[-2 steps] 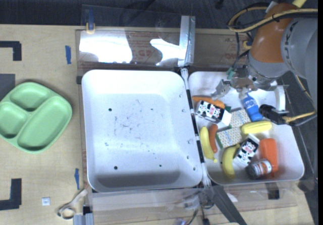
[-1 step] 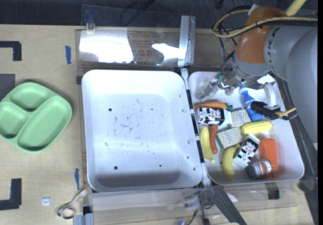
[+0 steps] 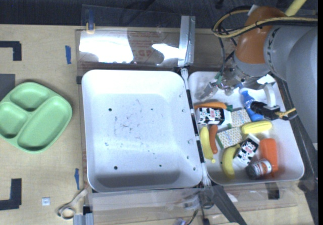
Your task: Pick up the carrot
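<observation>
arm: grey arm with orange band (image 3: 257, 37) reaches in from the right, wrist over the back of the right white bin (image 3: 298, 168), likely staged above the clutter before a descent.
hand: metal two-finger hand (image 3: 222, 85) sits low at the bin's back-left corner; opening cannot be told from this angle, nothing seen between its tips.
carrot: slim orange carrot (image 3: 209, 104) lies flat along the top edge of the black-and-white cow-print block (image 3: 211, 115), just in front of the hand, near the bin's left wall.
neighbours: yellow banana (image 3: 205, 143) and blue bottle (image 3: 247, 100) crowd it, so a narrow approach looks needed.
left bin: large white bin (image 3: 136, 128), not involved.
worktop: green divided plate (image 3: 33, 115) well apart on the left.
</observation>
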`<action>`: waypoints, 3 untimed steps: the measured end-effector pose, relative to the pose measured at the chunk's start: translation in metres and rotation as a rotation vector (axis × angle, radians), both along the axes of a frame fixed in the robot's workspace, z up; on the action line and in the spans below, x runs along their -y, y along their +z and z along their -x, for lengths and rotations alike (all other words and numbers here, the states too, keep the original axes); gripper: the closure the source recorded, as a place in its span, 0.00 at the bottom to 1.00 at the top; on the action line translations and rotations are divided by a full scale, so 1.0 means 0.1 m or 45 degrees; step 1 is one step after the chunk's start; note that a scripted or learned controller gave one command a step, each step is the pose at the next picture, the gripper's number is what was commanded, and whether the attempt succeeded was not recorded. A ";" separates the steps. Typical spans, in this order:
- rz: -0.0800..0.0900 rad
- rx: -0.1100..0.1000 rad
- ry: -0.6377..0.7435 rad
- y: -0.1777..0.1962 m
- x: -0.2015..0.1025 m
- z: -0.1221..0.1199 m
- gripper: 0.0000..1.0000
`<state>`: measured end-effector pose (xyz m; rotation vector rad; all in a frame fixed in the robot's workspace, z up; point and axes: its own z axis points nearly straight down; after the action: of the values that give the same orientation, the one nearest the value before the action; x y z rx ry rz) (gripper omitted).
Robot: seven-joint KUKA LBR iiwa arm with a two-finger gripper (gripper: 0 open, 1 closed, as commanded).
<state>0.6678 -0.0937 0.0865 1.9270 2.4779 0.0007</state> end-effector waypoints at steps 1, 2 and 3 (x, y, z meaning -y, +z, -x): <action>-0.002 0.001 0.190 0.00 0.00 0.23 0.00; -0.002 0.004 0.115 0.00 0.04 0.76 0.00; -0.002 0.014 0.108 0.12 0.07 0.74 1.00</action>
<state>0.5936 -0.1005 0.0981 1.8154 2.5509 0.0133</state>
